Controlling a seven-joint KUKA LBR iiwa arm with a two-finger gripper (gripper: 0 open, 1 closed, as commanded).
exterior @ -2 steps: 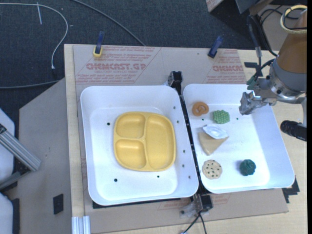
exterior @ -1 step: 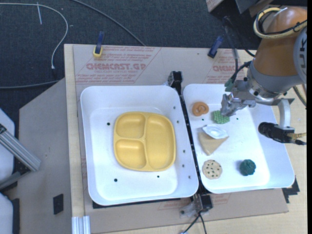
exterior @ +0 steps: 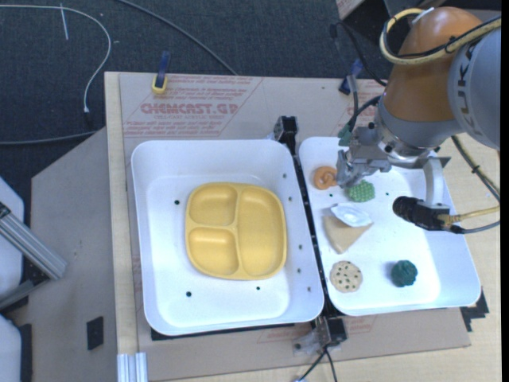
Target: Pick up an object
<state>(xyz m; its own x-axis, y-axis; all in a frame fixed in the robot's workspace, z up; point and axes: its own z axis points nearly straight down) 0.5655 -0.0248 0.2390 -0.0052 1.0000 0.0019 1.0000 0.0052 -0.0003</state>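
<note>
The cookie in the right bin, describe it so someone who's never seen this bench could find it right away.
Of the two white bins, take the right bin, the one without the yellow divided plate. Along its near edge lie two small things. The cookie is the flat, round, tan one with dark specks, left of the dark teal lump and just below the pale wedge.

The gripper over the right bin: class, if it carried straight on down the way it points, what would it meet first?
Most likely the green bumpy object directly beneath the gripper; the orange ring sits just to the side. Depth is hard to judge from this slanted view, so they may already be touching.
</note>
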